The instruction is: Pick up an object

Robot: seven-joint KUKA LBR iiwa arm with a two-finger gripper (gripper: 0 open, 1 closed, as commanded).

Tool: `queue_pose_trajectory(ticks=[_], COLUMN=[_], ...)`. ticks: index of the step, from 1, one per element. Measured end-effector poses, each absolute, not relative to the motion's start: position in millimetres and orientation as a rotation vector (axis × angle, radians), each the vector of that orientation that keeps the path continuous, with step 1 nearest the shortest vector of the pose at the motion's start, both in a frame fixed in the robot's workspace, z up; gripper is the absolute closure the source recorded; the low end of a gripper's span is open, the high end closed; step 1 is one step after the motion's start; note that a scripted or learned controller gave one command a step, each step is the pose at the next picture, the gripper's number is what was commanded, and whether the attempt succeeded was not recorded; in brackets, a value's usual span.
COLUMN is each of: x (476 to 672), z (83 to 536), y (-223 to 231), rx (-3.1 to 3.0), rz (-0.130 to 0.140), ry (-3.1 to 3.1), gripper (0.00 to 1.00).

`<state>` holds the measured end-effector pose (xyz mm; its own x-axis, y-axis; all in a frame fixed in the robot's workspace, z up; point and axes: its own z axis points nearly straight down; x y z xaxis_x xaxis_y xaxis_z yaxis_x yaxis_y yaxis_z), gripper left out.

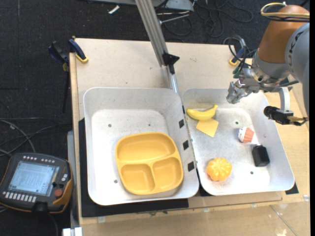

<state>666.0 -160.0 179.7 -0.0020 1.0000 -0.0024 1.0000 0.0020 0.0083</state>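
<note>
Above right bin (275,146) far rim: gripper (234,94), banana (202,113) near.

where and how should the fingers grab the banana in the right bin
Grip the banana across its thick middle, coming straight down from above. It lies flat on the bin floor, curving left to right, so its narrow width is easiest to span. Stay clear of the yellow wedge touching its lower edge.
</note>
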Motion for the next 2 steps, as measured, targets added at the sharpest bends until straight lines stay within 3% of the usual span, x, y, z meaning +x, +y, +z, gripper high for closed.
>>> queue_pose_trajectory(ticks=[2], x=[675.5], z=[290.7], y=[-167.7], rx=[2.212], rz=[0.007], ry=[2.220], gripper=[1.00])
